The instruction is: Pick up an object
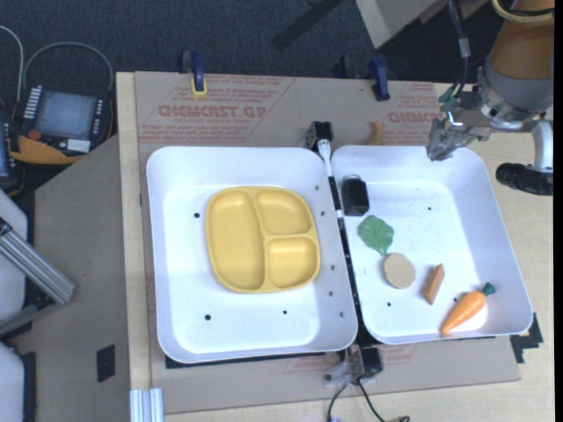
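In the right bin (pixel 457 183) lie a green leaf-shaped piece (pixel 376 233), a round tan disc (pixel 399 271), a small brown stick (pixel 434 283) and an orange carrot (pixel 464 311) at the front right corner. A black block (pixel 354 195) sits against the bin's left wall. My gripper (pixel 441 147) hangs over the far rim of the right bin, well behind all these objects. Nothing is visible between its fingers.
The left bin (pixel 176 262) holds a yellow divided plate (pixel 262 238). Blue clamps (pixel 199 71) hold the cardboard sheet at the back. A pendant with a screen (pixel 62 117) lies off the bench to the left.
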